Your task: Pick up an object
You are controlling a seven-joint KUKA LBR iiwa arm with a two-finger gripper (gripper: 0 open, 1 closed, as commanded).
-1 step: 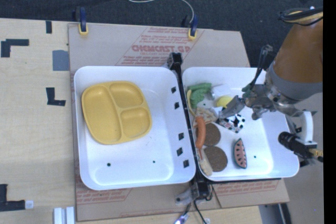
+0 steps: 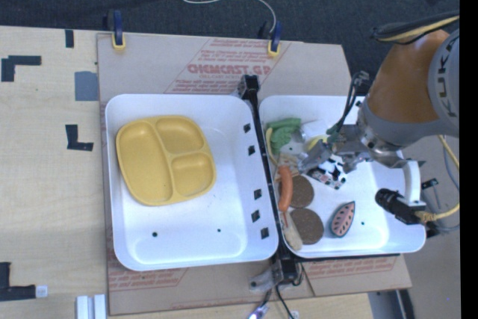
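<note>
Over the right bin (image 2: 373,235), the arm (image 2: 407,97) leans in low from the right, its gripper (image 2: 323,153) down among a black-and-white toy (image 2: 328,174), a carrot (image 2: 284,188) and green cloth (image 2: 282,134); whether it grips, I cannot tell. Farther left sits a yellow tray (image 2: 164,158).

Arm (image 2: 418,78) cut off at right edge — pincer (image 2: 323,153) fingers too blurred.
</note>
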